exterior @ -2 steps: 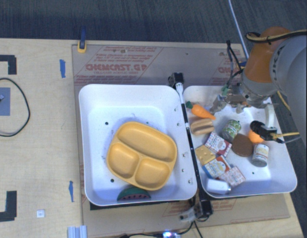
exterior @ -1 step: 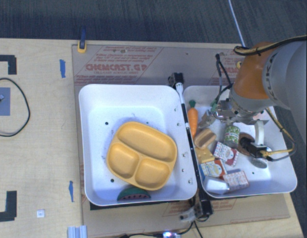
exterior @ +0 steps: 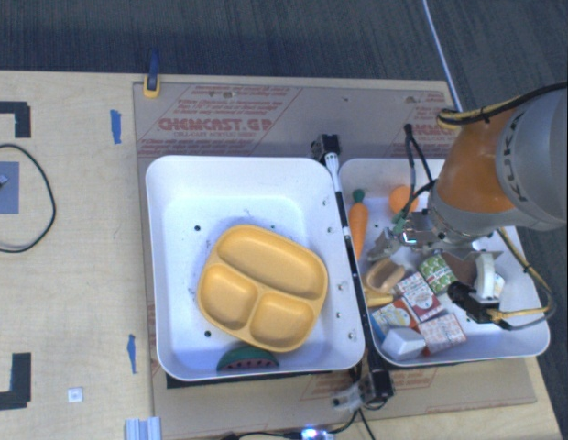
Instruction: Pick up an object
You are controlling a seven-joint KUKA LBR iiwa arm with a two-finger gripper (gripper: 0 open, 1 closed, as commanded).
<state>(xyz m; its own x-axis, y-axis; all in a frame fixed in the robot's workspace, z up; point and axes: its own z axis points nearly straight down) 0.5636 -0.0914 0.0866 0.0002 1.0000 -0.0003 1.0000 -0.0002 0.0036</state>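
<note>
The surface [exterior: 73, 273] is pale wood with a printed cardboard sheet under two white bins. The left bin [exterior: 174, 191] holds a yellow divided plate [exterior: 261, 287], lying tilted across the bin floor, with a watermelon slice toy [exterior: 247, 359] just beside its near edge. The right bin [exterior: 531, 337] is crowded. The arm [exterior: 504, 172] reaches in from the right, its orange band above the wrist, and hangs over the middle of that bin.

Below it the claw [exterior: 405, 238] sits low among the clutter; whether it is wide, narrow or holding anything cannot be told from this view, since the wrist covers much of it.

The candidates for picking lie all around it: a toy carrot [exterior: 357, 225] along the bin's left wall, an orange ball-like piece [exterior: 399, 197] just behind the claw, a bread-like brown piece [exterior: 387, 274] near its front, and small printed cartons [exterior: 429, 305] packed together toward the near corner.

To do this step well, the claw should probably settle on one item with free sides, such as the carrot, rather than the packed cartons, whose neighbours touch. A straight descent and a slow lift would lessen the risk of dragging adjacent pieces.
</note>
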